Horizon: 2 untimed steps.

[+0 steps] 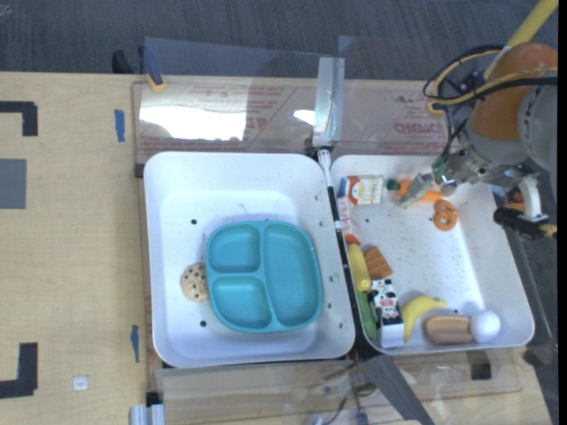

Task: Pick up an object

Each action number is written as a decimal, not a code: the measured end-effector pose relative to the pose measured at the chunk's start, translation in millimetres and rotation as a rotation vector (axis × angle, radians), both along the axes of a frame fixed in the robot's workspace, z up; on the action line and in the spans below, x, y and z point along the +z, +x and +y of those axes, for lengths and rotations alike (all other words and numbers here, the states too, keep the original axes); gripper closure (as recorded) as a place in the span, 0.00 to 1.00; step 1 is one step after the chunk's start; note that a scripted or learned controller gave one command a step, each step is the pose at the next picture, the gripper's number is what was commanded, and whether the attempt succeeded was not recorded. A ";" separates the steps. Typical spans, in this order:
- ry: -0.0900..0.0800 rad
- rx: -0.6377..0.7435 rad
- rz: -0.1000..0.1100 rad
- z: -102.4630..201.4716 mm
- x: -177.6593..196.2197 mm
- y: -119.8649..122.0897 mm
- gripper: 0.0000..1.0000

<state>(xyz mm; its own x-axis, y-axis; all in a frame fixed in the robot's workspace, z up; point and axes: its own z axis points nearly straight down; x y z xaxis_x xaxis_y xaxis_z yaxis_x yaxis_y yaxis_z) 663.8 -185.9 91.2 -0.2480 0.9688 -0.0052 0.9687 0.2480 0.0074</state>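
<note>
Here the grey arm (pixel 523 113) with its orange band reaches in from the right and bends down over the back of the right bin (pixel 509 264). Its hand (pixel 415 191) hangs low near the bin's back left corner, fingers pointing left. Whether those fingers are spread or closed I cannot tell, nor whether anything sits between them. A small orange piece (pixel 404 185) shows right at the fingertips, and an orange ring (pixel 444 217) lies on the bin floor just beside the hand, to its lower right.

The other loose things in the right bin lie mostly along its left wall and front edge. A small white carton with a red picture (pixel 362 189) lies near the back left, just left of the hand. Further forward along the left wall come a yellow stick (pixel 358 267), a brown waffle-like piece (pixel 378 262) touching it, a black-and-white cow-patterned block (pixel 384 301) and a green strip (pixel 369 317). At the front lie a banana (pixel 421 312), a brown bread roll (pixel 447 328) and a white ball (pixel 485 325), close together.

The left bin (pixel 168 202) holds a teal divided plate (pixel 263 275) with three compartments, and a cookie (pixel 194 282) touching the plate's left edge. Both bins rest on the pale wooden tabletop (pixel 62 237).
</note>
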 end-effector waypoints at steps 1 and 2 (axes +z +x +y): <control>-0.002 0.007 0.000 1.2 17.5 2.1 1.00; 0.003 0.003 -0.006 65.9 93.3 -5.3 1.00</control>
<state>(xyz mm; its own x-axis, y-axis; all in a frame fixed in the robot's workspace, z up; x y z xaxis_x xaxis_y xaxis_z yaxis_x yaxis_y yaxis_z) 658.5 -119.9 184.5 -0.2512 0.9679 -0.0038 0.9678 0.2512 0.0138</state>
